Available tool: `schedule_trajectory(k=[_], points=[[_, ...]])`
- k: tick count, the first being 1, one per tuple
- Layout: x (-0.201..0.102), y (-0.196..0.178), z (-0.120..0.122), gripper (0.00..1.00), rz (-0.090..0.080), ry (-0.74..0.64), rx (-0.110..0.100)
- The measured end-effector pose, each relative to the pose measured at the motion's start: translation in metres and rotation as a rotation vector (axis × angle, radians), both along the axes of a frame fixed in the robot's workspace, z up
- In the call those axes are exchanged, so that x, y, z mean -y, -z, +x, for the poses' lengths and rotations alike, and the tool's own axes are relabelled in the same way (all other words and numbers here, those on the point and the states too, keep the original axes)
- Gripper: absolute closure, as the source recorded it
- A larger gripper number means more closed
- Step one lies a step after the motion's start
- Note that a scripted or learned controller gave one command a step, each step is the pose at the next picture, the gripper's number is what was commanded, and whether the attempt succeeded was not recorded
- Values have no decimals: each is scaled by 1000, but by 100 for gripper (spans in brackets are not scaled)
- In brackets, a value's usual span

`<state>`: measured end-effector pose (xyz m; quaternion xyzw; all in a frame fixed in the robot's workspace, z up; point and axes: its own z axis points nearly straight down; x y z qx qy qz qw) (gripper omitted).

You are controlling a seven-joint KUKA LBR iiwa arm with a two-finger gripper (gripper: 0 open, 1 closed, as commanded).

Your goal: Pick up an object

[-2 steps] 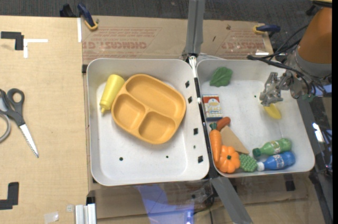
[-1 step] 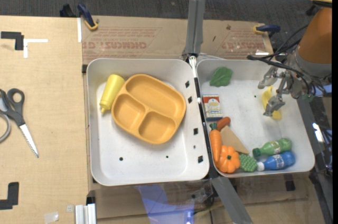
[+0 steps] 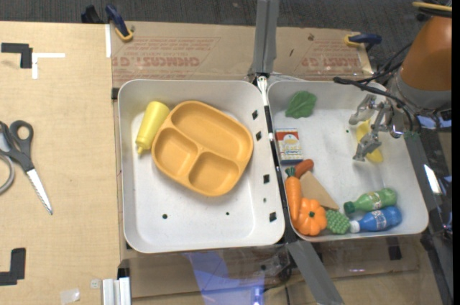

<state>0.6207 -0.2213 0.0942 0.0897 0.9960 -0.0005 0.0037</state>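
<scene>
I saw the gripper [image 3: 370,129] low over the right bin [image 3: 327,106], against a yellow object [image 3: 368,145] at mid-right of frame. A yellow divided plate [image 3: 201,147] and yellow bottle [image 3: 151,125] lay in the left bin [image 3: 144,217].

Bright, even overhead light, soft shadows, mild glare on the white bins [image 3: 129,152], sharp focus.
</scene>
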Motion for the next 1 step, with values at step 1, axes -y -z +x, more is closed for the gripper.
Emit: schedule_trajectory(k=[1], points=[[-1, -12, 2, 100, -3, -3, 7]])
